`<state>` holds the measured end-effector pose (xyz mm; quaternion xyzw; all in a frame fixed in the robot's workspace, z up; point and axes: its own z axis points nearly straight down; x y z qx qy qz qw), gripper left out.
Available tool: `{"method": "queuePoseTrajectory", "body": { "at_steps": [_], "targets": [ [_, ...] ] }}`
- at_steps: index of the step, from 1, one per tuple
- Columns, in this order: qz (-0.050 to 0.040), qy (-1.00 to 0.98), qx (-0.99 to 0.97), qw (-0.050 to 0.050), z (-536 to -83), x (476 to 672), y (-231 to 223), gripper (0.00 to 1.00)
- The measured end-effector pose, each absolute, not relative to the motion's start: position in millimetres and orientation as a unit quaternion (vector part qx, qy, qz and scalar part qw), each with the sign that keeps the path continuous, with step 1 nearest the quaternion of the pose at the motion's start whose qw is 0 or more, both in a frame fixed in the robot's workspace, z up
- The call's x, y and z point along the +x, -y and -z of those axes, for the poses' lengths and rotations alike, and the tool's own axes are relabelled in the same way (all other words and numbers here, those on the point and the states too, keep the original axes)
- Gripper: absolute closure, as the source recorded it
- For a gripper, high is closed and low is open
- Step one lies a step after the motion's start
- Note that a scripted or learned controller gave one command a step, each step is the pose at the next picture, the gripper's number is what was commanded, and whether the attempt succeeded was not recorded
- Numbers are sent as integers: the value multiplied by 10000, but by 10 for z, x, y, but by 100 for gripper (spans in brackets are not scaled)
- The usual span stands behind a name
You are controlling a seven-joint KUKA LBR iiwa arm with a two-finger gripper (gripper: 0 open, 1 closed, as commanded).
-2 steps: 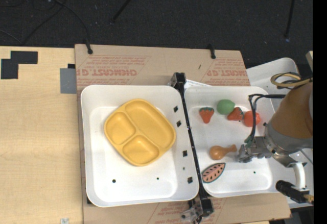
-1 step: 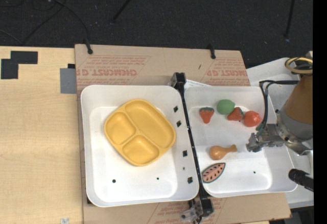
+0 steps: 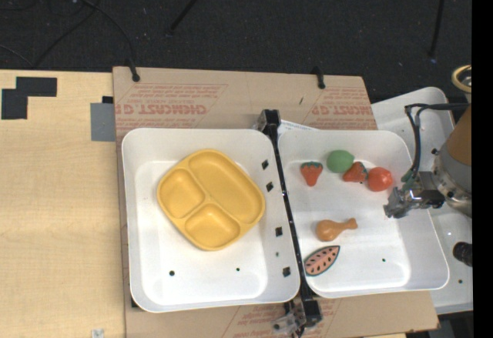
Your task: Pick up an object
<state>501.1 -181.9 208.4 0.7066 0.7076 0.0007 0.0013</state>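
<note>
The right bin (image 3: 385, 271) holds several toy foods: a red strawberry (image 3: 311, 172), a green round piece (image 3: 340, 161), a small red piece (image 3: 355, 172), a red tomato (image 3: 379, 179), a tan chicken drumstick (image 3: 334, 229) and a watermelon slice (image 3: 321, 260). My gripper (image 3: 400, 204) hangs over the bin's right side, just below and to the right of the tomato. Nothing shows between its fingers.
The left bin (image 3: 146, 267) carries a yellow divided plate (image 3: 209, 198). A black divider (image 3: 282, 205) runs between the bins. Cardboard lies under both. Cables and the arm's body crowd the right edge beyond the bin.
</note>
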Motion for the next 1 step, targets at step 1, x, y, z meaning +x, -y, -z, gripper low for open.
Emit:
{"method": "queuePoseTrajectory", "body": {
  "at_steps": [1],
  "targets": [
    [0, -7090, 7052, -17, -2009, 5195, 1298, 100]
  ]
}}
